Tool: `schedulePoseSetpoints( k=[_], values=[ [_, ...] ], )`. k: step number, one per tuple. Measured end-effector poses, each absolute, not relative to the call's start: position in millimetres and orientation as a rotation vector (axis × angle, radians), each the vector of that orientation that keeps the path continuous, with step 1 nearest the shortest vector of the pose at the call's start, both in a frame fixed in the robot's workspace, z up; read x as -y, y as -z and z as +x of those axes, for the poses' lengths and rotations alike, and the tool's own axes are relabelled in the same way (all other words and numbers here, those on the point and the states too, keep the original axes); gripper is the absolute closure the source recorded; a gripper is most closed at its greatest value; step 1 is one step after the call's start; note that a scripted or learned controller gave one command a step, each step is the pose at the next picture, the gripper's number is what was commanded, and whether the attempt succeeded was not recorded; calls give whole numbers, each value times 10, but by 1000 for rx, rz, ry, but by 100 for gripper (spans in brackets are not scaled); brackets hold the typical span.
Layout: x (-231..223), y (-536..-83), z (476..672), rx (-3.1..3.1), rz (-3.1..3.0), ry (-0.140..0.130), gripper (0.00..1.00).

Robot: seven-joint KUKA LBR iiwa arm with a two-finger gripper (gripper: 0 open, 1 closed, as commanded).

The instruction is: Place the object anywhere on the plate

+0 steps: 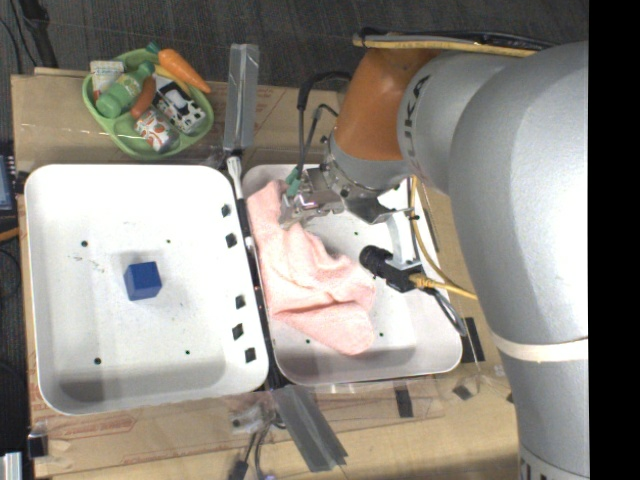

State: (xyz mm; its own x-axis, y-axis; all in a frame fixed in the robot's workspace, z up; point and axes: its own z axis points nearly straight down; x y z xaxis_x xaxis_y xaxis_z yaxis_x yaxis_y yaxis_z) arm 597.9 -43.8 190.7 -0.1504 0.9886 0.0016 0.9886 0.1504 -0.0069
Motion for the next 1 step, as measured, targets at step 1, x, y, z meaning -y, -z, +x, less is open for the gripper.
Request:
schedulePoseSetpoints(
  k=[1],
  values=[
    [429, -2313, 5980, 2389, -2037, -3, 100]
  ],
)
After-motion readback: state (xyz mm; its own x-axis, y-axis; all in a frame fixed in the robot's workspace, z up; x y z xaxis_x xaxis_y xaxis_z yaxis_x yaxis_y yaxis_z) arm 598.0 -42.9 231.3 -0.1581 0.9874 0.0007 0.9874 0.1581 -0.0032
